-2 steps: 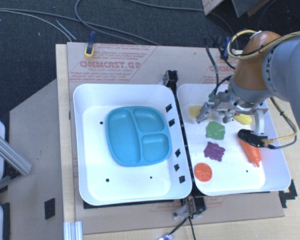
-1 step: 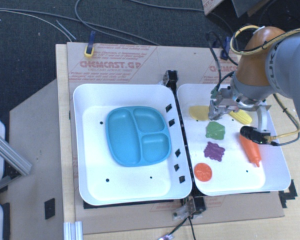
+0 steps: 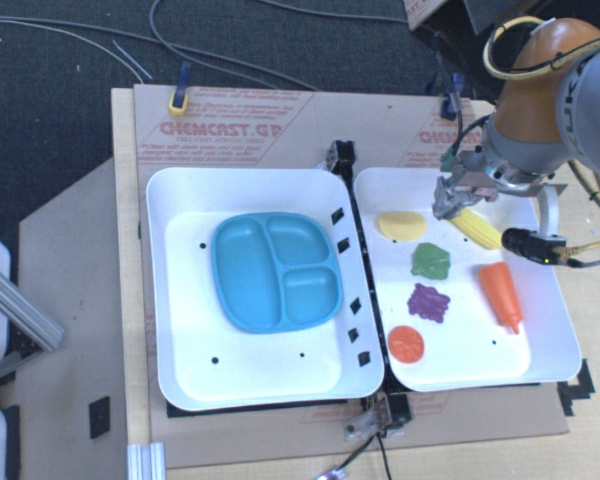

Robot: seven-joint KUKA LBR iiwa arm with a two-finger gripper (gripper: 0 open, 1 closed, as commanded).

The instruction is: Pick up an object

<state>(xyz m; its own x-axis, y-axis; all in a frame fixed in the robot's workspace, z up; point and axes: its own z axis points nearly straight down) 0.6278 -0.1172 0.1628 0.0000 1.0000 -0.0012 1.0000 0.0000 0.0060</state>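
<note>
The right bin (image 3: 550,353) holds several toy foods. A yellow lemon-like piece (image 3: 402,226) lies near its back left, a yellow corn cob (image 3: 477,230) to its right. A green piece (image 3: 431,260) and purple grapes (image 3: 428,303) sit in the middle. An orange-red round piece (image 3: 407,344) is at the front, an orange carrot (image 3: 501,294) on the right. My gripper (image 3: 450,205) hangs over the bin's back, just left of the corn cob's upper end and right of the lemon piece. I see nothing held between its fingers.
The left bin (image 3: 180,348) holds a blue divided plate (image 3: 276,270). A black divider with clips (image 3: 352,258) separates the bins. Cables cross the floor behind the bench. The grey arm with its orange band (image 3: 545,78) reaches in from the upper right.
</note>
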